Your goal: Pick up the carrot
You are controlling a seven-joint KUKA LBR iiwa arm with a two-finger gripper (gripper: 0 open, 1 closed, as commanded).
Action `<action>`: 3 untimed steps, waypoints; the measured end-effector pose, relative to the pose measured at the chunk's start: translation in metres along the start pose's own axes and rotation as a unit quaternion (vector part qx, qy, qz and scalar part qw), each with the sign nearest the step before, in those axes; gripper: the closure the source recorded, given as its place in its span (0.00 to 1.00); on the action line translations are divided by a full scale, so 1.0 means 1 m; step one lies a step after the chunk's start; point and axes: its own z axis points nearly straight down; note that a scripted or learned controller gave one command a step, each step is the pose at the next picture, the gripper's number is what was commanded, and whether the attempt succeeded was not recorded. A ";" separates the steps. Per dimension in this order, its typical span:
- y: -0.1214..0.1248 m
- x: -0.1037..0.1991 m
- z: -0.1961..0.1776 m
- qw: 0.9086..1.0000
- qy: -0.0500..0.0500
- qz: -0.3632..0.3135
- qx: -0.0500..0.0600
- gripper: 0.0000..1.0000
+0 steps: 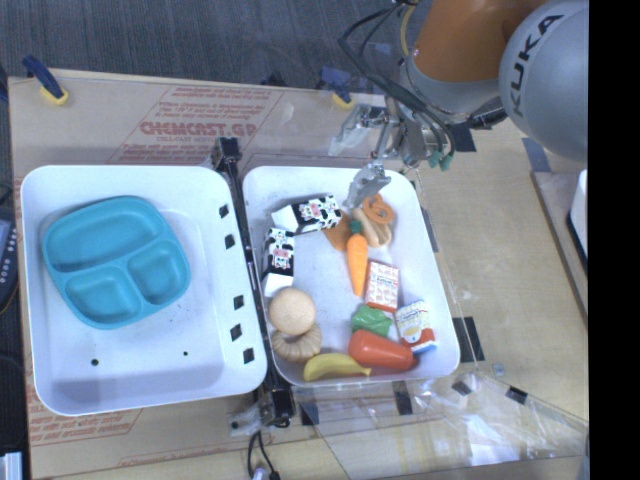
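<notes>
Gripper (368, 183) above right bin (440, 298), finger spread impossible to tell; best lowered squarely over carrot (357, 256), clear of pretzel (377, 214) just beside it.

Dark grey carpet (200, 18) runs across the top of the frame, and below it a tan bench (520, 298) has printed cardboard (190, 118) at upper left and crinkly clear plastic (470, 408) at lower right.
</notes>
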 end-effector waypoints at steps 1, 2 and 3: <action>-0.010 0.014 0.140 0.999 0.007 -0.040 -0.003 0.00; -0.002 0.038 0.162 1.000 -0.025 -0.009 0.002 0.00; -0.028 0.108 0.184 1.000 0.000 -0.011 -0.001 0.00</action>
